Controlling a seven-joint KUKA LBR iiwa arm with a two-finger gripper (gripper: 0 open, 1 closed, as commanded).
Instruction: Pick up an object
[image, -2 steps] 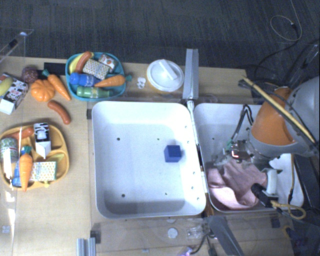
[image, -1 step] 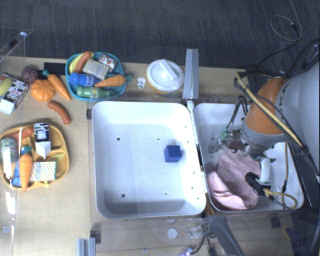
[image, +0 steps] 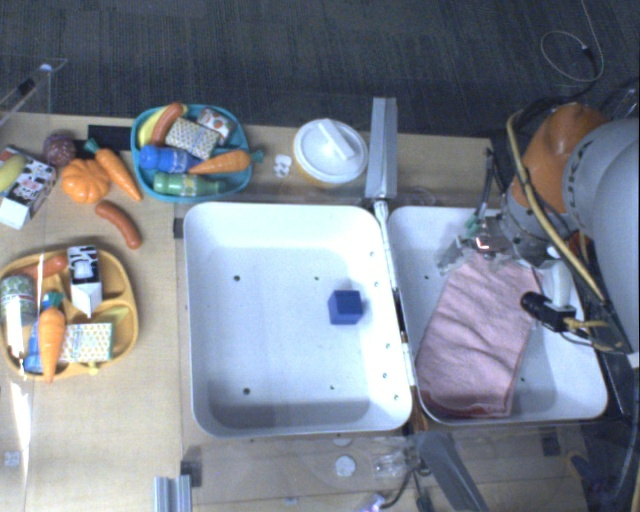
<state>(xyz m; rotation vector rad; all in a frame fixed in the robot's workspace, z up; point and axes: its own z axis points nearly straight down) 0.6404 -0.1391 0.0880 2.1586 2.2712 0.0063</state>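
A small blue cube (image: 346, 306) lies in the left white bin (image: 230, 330), right of its middle. A pink cloth (image: 475, 335) is spread over most of the right bin (image: 570, 390), running from its upper middle down to the front wall. My gripper (image: 474, 246) hangs low over the far end of the cloth, close to or touching its top edge. The grey arm with its orange band (image: 560, 140) reaches in from the right, and cables cover part of the wrist.
A metal divider post (image: 380, 150) stands behind the seam between the bins. A white lidded bowl (image: 331, 150) and a blue bowl of toy food (image: 192, 150) sit behind the left bin. A yellow tray of toys (image: 66, 310) and loose toy vegetables lie at the left.
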